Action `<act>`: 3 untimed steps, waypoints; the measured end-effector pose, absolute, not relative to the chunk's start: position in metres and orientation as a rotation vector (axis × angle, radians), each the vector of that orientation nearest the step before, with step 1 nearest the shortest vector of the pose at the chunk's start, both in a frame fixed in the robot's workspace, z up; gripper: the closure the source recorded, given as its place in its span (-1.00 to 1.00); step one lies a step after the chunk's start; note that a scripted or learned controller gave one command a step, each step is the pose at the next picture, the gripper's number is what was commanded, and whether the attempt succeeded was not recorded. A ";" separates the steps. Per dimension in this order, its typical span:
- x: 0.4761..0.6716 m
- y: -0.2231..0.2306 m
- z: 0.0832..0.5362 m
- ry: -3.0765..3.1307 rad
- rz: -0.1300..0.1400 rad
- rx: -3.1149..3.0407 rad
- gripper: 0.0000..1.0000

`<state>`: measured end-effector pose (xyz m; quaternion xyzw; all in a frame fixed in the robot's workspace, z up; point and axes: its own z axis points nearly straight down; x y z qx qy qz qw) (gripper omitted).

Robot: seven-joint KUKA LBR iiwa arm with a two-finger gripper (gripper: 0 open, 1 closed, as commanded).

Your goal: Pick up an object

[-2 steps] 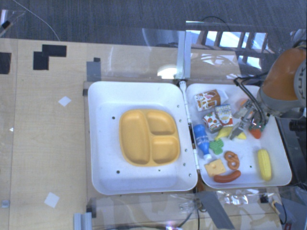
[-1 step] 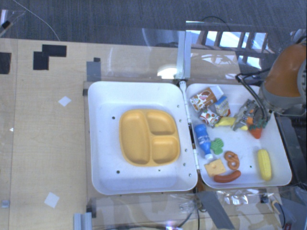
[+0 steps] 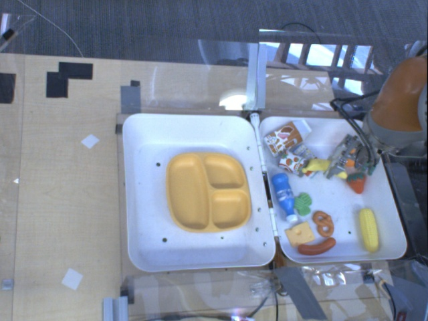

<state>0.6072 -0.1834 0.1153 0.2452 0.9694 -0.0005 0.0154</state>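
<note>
Fingers of the gripper [image 3: 349, 158] reach down among toys at the right bin's [image 3: 394, 243] far right side; whether they are parted or closed cannot be told, nor whether anything sits between them. Along that bin's near edge lie a sausage [image 3: 315, 247], a cheese wedge [image 3: 300, 234] and a corn cob [image 3: 368, 229]. Farther in are a pretzel [image 3: 324, 223] and a blue bottle [image 3: 283, 194]. A yellow divided plate [image 3: 208, 191] rests in the left bin [image 3: 144, 179].

Right bin [image 3: 394, 243] contents: blue bottle [image 3: 283, 194] lying at left; corn cob [image 3: 368, 229] near right; sausage [image 3: 316, 247], cheese wedge [image 3: 300, 234], pretzel [image 3: 324, 222] near; broccoli [image 3: 303, 202] mid-left; printed carton [image 3: 284, 139] far left.
</note>
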 end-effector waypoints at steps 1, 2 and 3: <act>0.662 -0.121 0.204 2.983 0.009 0.925 1.00; 0.643 -0.131 0.218 2.765 0.004 1.473 1.00; 0.625 -0.067 0.185 2.317 0.004 2.119 1.00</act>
